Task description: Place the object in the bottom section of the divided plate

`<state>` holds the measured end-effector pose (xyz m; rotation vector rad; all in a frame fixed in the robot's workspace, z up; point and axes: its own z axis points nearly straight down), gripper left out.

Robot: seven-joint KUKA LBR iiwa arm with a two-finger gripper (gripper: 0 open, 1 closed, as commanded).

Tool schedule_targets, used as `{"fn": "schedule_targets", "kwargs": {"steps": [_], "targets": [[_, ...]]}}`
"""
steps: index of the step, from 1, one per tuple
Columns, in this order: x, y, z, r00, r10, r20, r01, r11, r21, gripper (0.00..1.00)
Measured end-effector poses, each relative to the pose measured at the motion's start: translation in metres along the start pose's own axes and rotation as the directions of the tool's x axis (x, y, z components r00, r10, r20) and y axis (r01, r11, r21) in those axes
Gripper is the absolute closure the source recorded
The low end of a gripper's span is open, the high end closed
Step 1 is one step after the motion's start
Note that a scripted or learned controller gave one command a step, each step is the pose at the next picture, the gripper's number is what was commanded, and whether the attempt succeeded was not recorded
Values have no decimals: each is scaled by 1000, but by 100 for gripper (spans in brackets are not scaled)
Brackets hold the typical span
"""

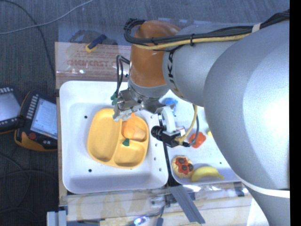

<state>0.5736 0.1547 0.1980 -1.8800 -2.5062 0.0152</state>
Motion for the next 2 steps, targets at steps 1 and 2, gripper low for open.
{"fn": "schedule_targets", "kwargs": {"steps": [1, 2], "targets": [[83, -26, 10, 999, -54, 2, 54, 999, -6, 100], [1, 68, 6, 995, 98, 5, -98, 995, -8, 100]]}}
